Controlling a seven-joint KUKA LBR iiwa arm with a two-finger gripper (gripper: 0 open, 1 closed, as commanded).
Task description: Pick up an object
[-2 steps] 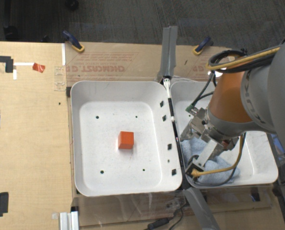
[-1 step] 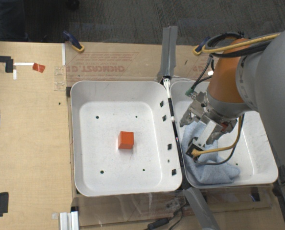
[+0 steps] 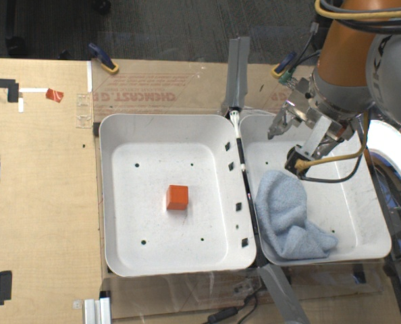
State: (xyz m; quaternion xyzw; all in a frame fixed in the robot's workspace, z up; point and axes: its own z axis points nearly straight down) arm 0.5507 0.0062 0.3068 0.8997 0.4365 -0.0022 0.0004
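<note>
An orange-red block lies near the middle of the left white bin. A crumpled grey-blue cloth fills the near left part of the right white bin. My gripper hangs over the far left part of the right bin, beyond the cloth and apart from it. Nothing shows in its grasp. The grey arm with its orange band comes in from the upper right.
A grey divider post rises between the bins at the back. Cardboard lies behind the bins, with clamps at its far edge. A wooden board with a small red tag lies to the left.
</note>
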